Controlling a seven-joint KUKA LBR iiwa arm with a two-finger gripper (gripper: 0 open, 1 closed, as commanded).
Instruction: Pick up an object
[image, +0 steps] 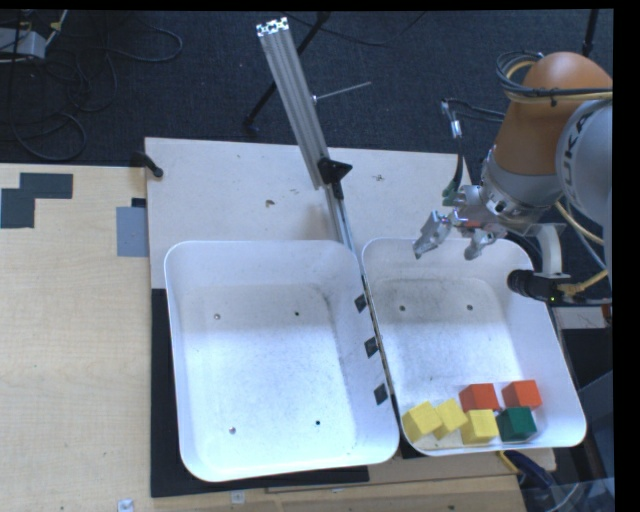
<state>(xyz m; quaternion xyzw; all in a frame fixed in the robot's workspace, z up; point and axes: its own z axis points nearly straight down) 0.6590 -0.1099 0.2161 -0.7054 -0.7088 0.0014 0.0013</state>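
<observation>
The grey arm enters at the upper right of the frame, its orange band uppermost, the wrist angled down and toward the left. The claw (452, 243) hangs at the right of centre, its two fingers spread apart with nothing between them.

A slanted aluminium rail (300, 120) rises left of the pincer. Below-left of it sits the left white bin (200, 270), with grey patches (130, 228) on the wooden bench farther left.

Partial letters "UK" stand on the grey arm (585, 150).
</observation>
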